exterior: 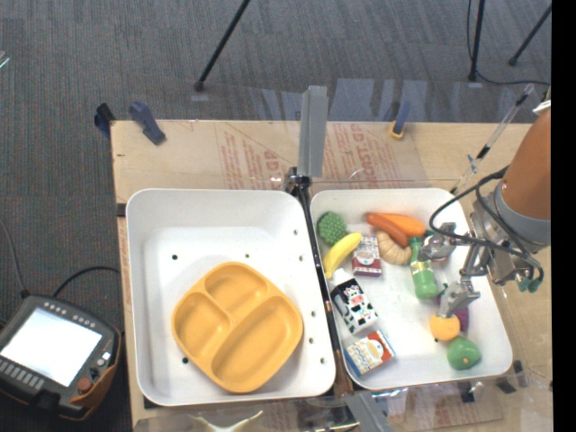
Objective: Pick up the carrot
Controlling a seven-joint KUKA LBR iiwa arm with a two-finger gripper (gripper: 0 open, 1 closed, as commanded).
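While lying flat, carrot (397,224) runs left-right, tip pointing right.

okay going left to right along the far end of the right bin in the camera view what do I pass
Green bumpy vegetable → banana → carrot → green bottle → gripper.

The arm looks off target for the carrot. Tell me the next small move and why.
Probably shift the gripper toward the bin's far edge and a little left, to get over the carrot. Right now it hangs by the green bottle, above the orange fruit, and holds nothing. The carrot lies free at the far side of the right bin, next to the banana.
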